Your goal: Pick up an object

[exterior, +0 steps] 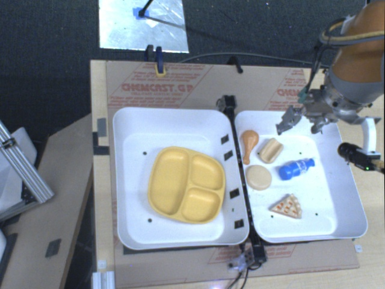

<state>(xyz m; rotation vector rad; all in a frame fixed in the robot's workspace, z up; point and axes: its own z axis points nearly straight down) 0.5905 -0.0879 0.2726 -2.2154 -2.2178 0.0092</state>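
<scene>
The left bin [129, 161] holds a yellow divided plate [185, 185]; the right bin [346, 221] holds a drumstick [248, 143], a bread roll [271, 150], a round biscuit [258, 177], a pizza slice [287, 207] and a blue bottle [295, 168] lying on its side near the middle. These look like light, stiff plastic toys, and the bottle seems the easiest target, though its rounded body may slip, so a grip across its middle seems safest. The gripper [302, 120] hovers over the far edge of the right bin with its fingers spread apart, holding and touching nothing.
</scene>
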